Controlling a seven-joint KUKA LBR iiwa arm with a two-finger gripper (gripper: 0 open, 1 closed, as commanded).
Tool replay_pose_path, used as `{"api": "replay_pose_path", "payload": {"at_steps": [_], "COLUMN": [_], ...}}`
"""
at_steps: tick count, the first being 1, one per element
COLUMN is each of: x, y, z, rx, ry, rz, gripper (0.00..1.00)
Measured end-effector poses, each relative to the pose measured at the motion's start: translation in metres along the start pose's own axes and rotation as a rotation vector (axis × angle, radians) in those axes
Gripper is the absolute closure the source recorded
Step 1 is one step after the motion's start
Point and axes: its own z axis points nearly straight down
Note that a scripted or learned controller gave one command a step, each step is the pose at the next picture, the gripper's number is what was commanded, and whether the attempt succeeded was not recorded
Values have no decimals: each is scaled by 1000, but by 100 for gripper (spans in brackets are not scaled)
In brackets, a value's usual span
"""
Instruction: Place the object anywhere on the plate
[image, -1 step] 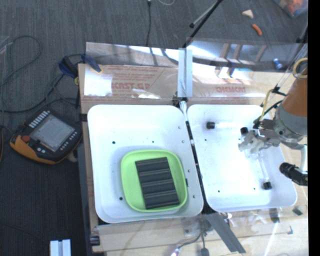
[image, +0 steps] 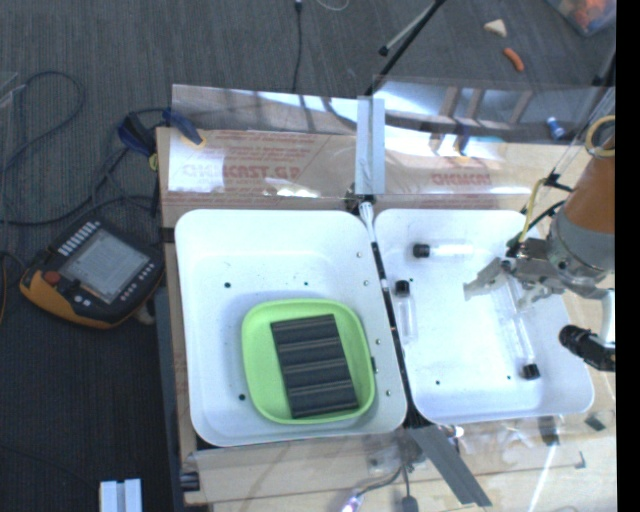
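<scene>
Far to the left, a grey handset is seen on the floor. Next, the left bin is seen, and the green plate is laid in it. A dark ribbed block is already set on the plate.

In the right bin, three clear tubes with black caps are seen: one just beside the left wall, one near the top, and one lower down on the right. The gripper is held over this bin, above the top end of the right tube, so that tube is most likely the object to be moved. Whether the gripper is spread apart or pressed together cannot be told, and no tube is seen gripped in it.

Much could go wrong. A thin, round, see-through tube could be missed or could be rolled away when touched. It could also be dropped on the way, since the wall between the bins must be crossed. Little room is left on the plate, so the tube could be knocked off by the block.
</scene>
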Motion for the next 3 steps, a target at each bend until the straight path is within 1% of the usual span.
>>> {"api": "replay_pose_path", "payload": {"at_steps": [1, 2, 3], "x": [14, 16, 46], "y": [-16, -21, -18], "z": [-33, -40, -56], "rx": [-1, 0, -1], "ry": [3, 0, 0], "rz": [32, -22, -93], "gripper": [0, 0, 0]}}
